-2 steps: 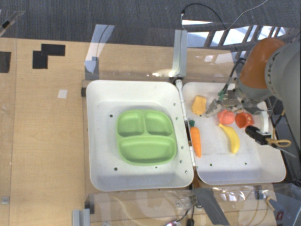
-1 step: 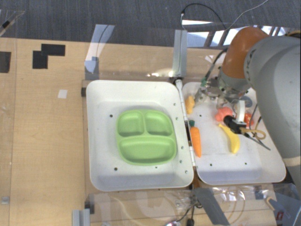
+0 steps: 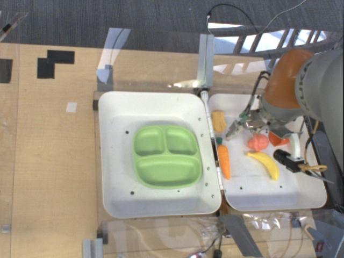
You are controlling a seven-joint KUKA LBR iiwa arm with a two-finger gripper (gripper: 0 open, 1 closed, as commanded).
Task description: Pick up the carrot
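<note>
Pincer is seen low over the right bin, toward its far left corner and just beside a tan-yellow food piece; whether it is released or clenched cannot be told. A green divided plate is held in the left bin. In the right bin are laid the carrot, a banana, a pink-red fruit and an orange-red piece. The carrot is laid just beside the bin's left wall, its long axis parallel to that wall, green top toward the far edge, tip toward the near edge. Bare floor is left between carrot and banana and along the near wall
</note>
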